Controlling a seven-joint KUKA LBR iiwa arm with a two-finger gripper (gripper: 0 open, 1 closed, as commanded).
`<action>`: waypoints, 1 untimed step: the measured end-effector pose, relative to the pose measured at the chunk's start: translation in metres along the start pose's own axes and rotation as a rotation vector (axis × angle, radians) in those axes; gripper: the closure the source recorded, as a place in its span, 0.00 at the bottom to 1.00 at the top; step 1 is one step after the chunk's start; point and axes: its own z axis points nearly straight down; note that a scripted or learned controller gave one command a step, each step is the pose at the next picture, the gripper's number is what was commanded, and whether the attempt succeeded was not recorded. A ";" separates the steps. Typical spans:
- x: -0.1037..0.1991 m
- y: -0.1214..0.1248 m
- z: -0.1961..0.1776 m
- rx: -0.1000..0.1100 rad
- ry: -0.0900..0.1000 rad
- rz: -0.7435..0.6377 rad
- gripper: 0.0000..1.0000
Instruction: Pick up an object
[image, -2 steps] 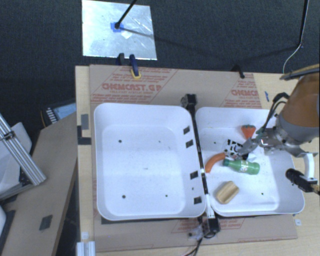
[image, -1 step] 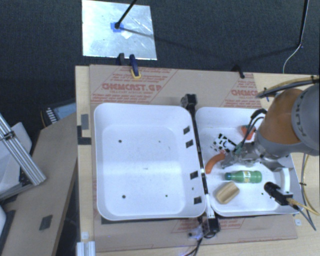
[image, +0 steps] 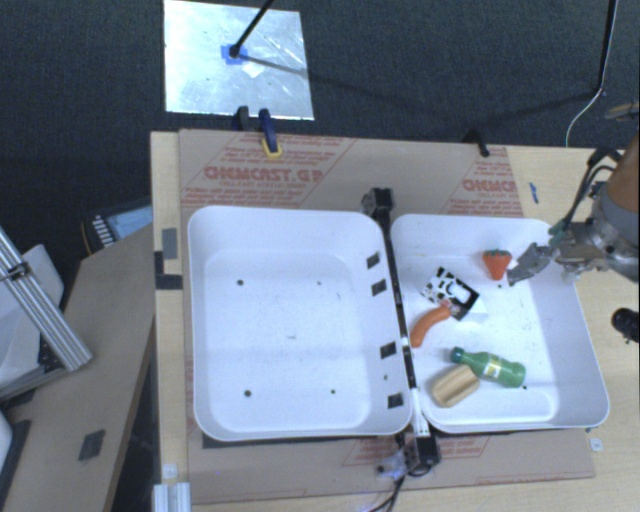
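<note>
From above the bench, the grey arm comes in from the right edge and ends in the gripper, which hangs over the upper right part of the right bin. Its fingers point left and a little downward, and they look slightly parted, with nothing between them; the picture is too soft there to say how wide the gap is. Just to the left of the fingertips, close but apart from them, lies a small orange strawberry-shaped toy with a green top, resting on the bin floor. Further left and lower sits a black-and-white block, and touching its lower left corner is an orange sausage-shaped piece lying at a slant. Below those, toward the near edge of the same bin, a green bottle lies on its side with its neck pointing left, and just beside it, to the lower left, a tan wooden-looking cylinder lies tilted. All of these lie well apart from the gripper, save the strawberry toy. The left bin sits alongside, joined at the middle by a dark clipped divider, both resting on a brown cardboard sheet.
</note>
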 end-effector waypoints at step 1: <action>-0.010 0.008 -0.121 0.001 0.002 -0.004 0.00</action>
